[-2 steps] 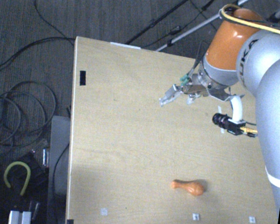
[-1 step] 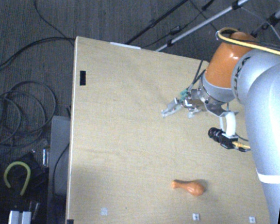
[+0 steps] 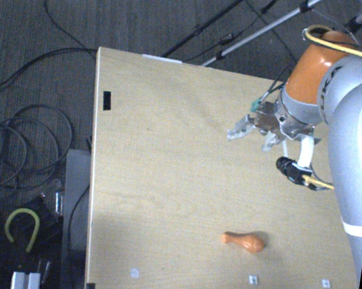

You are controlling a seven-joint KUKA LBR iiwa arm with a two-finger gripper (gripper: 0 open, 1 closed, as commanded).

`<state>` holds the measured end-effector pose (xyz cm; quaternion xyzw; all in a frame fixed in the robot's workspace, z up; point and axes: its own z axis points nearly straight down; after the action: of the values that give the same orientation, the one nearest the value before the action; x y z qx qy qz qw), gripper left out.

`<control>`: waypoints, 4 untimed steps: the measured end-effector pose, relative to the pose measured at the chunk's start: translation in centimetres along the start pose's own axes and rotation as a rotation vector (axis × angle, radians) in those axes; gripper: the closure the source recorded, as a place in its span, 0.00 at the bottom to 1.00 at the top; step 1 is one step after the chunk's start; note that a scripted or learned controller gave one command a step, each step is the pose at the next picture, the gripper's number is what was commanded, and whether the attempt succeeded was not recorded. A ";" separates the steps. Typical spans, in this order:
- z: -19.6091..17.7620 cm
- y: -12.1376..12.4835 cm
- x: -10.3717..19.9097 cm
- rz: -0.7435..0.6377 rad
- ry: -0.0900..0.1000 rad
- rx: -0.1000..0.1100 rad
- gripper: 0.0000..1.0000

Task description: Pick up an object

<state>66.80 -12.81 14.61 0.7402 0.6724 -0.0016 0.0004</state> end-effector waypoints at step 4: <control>5.2 1.0 -8.5 -0.665 0.001 -0.006 1.00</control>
<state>66.99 -21.38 9.42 0.4802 0.8771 0.0009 0.0018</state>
